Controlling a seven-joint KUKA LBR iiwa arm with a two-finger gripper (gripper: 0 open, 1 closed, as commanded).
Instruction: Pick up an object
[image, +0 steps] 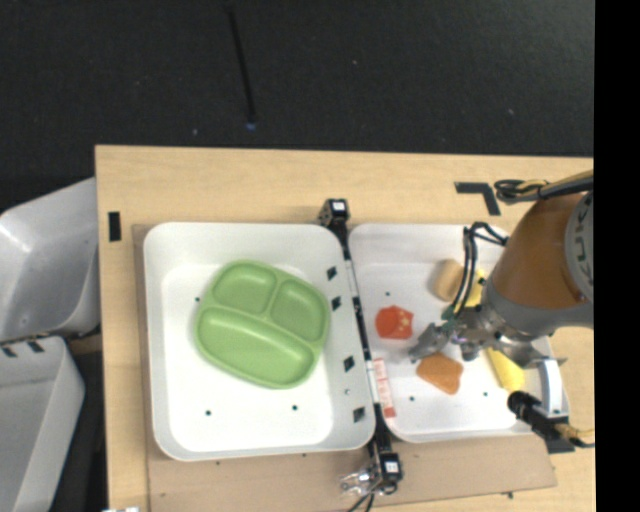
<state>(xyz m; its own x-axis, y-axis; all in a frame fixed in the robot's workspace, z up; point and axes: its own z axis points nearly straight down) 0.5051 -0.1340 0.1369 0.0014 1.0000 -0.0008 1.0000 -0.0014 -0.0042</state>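
red piece (394, 322): small, kinda glossy lump, sits in the right bin (400, 245) near its left wall, apart from everything else

orange piece (441, 374): flat-ish wedge, lying toward the front of the right bin, right under the gripper (432, 345)

tan piece (447, 279): pale rounded chunk, further back in the same bin, partly behind a cable

yellow piece (507, 371): long and narrow, lying at a slant on the right side, partly hidden under the arm

green plate (262, 322): three-compartment divided plate, lying flat in the middle of the left bin (160, 300)
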